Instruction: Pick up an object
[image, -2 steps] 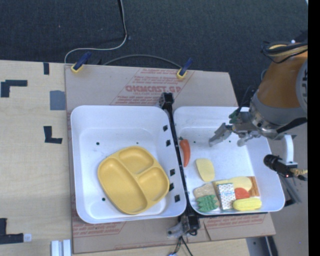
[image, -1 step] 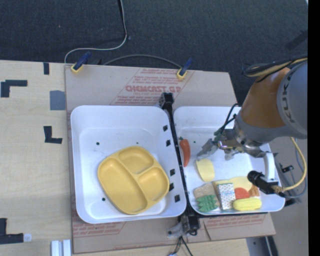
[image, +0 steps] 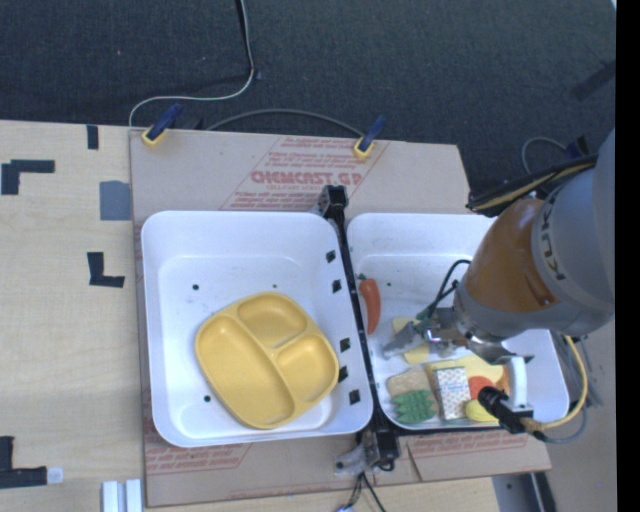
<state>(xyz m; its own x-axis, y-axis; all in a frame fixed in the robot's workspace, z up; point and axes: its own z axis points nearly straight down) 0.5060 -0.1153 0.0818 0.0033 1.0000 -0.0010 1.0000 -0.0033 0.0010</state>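
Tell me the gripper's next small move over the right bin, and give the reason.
Probably a short descent straight down. The gripper sits low in the right bin, beside the orange carrot and just above the cracker and green toy. Nothing shows between its fingers, so lowering onto the nearest piece seems the sensible step before closing.

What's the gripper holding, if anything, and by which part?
Cannot tell. The gripper is low in the right bin beside a yellow piece and above the cracker, but no object shows between its fingers.
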